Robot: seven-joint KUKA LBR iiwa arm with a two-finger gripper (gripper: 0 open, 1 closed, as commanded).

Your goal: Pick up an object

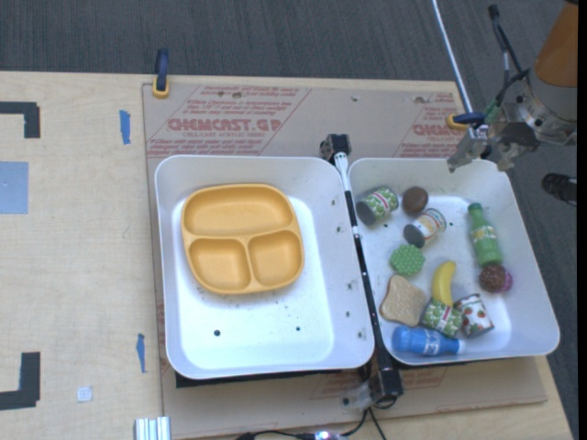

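The right bin (532,324) holds several toy foods. Among them are a green-labelled can (378,203), a brown ball (415,198), a small tin (425,227), a green bottle (482,234) and a green round piece (407,260). There are also a banana (444,282), a dark red berry (494,279), a bread slice (402,301), a small carton (475,314) and a blue bottle (426,341). My gripper (481,159) hangs over the far right corner of this bin, above the objects. It is open, with nothing between its fingers.
The left bin (275,337) holds a yellow divided plate (243,238). A black clamp (337,145) sits at the far end of the seam between the bins. A white cable (445,35) runs across the dark floor behind. Blue tape marks dot the bench at left.
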